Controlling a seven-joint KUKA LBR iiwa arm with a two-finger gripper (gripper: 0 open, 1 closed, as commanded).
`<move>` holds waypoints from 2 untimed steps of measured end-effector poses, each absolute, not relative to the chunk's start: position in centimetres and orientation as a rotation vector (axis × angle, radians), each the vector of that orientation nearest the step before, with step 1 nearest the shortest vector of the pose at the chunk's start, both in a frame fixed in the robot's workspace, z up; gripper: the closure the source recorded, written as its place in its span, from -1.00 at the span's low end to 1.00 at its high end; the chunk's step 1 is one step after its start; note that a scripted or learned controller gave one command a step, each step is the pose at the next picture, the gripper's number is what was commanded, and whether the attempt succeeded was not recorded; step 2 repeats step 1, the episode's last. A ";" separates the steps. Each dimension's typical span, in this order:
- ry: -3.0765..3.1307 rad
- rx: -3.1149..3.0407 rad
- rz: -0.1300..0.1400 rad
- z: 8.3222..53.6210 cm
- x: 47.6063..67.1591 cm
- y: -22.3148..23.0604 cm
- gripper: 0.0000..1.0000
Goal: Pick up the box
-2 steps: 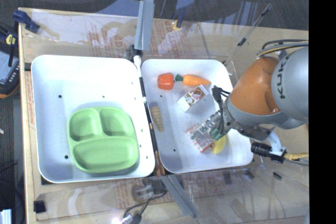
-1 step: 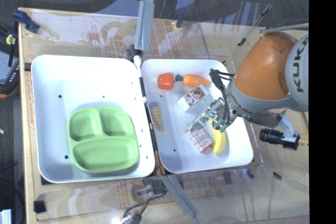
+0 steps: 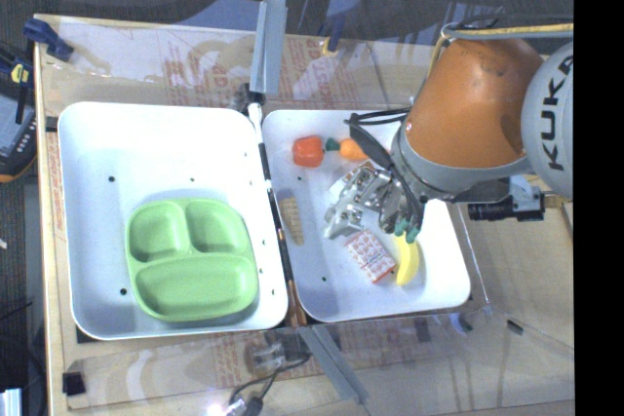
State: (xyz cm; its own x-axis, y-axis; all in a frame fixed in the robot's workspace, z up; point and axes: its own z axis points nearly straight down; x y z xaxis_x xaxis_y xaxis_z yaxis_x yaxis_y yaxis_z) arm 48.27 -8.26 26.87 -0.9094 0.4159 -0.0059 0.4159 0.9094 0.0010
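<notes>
The small flat box with a red-and-white printed face lies at a slant on the floor of the right shallow white bin, toward its near side. Its top shows a fine red pattern on white, and it rests flat, with nothing gripping it. Touching its right edge is a yellow banana with a green tip, lying roughly upright in the view.

Just above the box, the metal two-finger gripper hangs over the middle of the same bin, pointing down and to the left. How its jaws stand cannot be told; nothing can be seen caught between them, and the tips sit close above the box's upper corner.

To the left, on the wooden counter, the left shallow white bin carries a light green divided plastic plate.

Farther back in the right bin lie a small orange-red block and an orange rounded piece, near the far wall. The grey arm with its orange band looms over the bin's far right.
</notes>
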 end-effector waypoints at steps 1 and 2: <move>3.099 0.522 -0.001 23.1 49.3 -13.6 1.00; 3.099 0.522 -0.001 23.1 49.3 -13.6 1.00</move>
